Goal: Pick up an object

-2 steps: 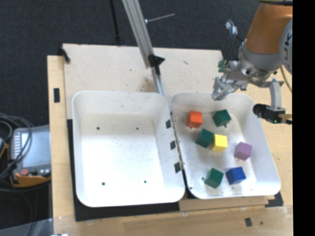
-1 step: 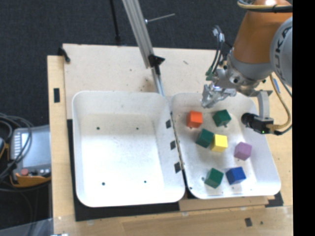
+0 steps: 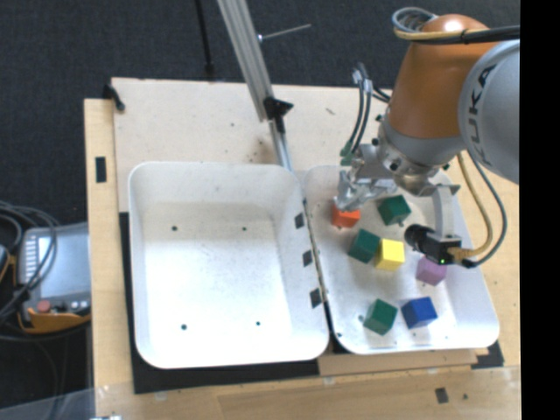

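Nearest the front edge of the right bin (image 3: 472, 335) lie a green cube (image 3: 381, 315) and a blue cube (image 3: 419, 311). At its back-left corner the gripper (image 3: 348, 206) stands on an orange block (image 3: 346, 218), its fingers seeming to pinch that block.

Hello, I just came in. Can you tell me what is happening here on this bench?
A grey and orange robot arm reaches in from the right over the right bin. Its hand is low, right at an orange block near the bin's left wall. A firm grasp cannot be confirmed. Other blocks lie loose in this bin: three green, one yellow, one purple, one blue. The left bin sits beside it.
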Robot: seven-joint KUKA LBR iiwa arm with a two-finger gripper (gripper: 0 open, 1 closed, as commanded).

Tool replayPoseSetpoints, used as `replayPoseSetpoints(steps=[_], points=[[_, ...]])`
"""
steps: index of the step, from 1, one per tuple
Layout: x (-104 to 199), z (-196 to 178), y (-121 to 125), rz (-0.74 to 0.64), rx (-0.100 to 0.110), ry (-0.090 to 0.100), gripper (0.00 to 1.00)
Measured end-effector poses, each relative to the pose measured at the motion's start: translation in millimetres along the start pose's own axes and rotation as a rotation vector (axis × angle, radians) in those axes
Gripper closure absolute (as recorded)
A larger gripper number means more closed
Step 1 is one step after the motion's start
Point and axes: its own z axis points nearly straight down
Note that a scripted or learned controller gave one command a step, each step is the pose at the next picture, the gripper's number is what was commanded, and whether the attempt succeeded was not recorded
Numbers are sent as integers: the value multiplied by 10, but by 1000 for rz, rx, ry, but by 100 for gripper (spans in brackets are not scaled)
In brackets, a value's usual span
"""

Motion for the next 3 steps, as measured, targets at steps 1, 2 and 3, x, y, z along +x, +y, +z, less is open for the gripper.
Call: replayPoseSetpoints(steps=[1, 2, 3], points=[[542, 179, -141, -1, 0, 0, 100], [976, 364, -309, 0, 1, -1, 100], [958, 356, -302, 6, -2, 1, 0]])
